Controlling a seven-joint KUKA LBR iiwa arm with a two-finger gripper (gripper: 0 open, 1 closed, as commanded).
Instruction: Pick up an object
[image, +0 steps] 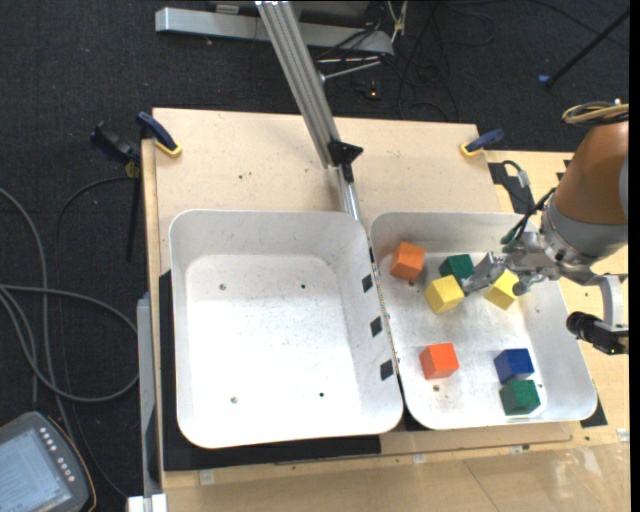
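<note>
Seemingly low in the right bin (560, 330), the gripper (497, 272); its clamp state unclear.

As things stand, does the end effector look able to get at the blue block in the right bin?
Probably yes: the blue block lies uncovered, with only a green block touching its near side, and the end effector hovers in that same bin.

Pale, matt wood-like surface (260, 160), faintly speckled. Two smooth white plastic-looking bins: left bin (200, 240) with a soft sheen and scattered dark specks, right bin (570, 380) alike. Matt, solid-coloured blocks: orange block (407, 260), red-orange block (438, 360), two yellow blocks (445, 294), blue block (513, 362), green blocks (519, 397). Brushed grey metal bar (305, 80). Glossy orange band (598, 170) above smooth grey casing. Dark, rough carpet-like floor (70, 80). Metallic-looking grey end effector (497, 270).
</note>
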